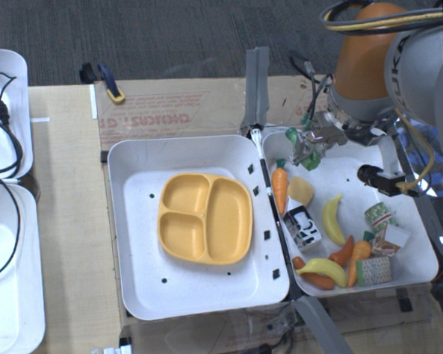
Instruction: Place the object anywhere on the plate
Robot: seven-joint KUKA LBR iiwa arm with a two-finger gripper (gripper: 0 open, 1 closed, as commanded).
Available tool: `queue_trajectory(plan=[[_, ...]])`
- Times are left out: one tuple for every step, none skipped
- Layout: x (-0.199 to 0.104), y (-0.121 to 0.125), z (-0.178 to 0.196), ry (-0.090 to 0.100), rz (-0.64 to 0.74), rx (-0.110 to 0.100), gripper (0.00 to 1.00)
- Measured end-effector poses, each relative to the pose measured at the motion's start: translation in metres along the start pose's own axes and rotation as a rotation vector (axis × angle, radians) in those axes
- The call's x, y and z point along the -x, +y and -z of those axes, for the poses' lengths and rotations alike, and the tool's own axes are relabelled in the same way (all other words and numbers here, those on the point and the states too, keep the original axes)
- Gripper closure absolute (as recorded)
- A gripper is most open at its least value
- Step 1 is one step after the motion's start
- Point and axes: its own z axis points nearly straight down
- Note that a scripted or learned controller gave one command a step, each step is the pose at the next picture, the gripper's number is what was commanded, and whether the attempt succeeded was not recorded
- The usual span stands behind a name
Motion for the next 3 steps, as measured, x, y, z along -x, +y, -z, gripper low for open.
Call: queue_trajectory(plan=[[-0.075, -0.010, -0.002, -0.001, 0.147, 0.001, 1.00], [-0.147, -0.019, -0.002, -0.001, 0.127, 0.000, 1.00], [-0.147, -0.019, -0.002, -0.002, 0.126, 0.000, 0.00]])
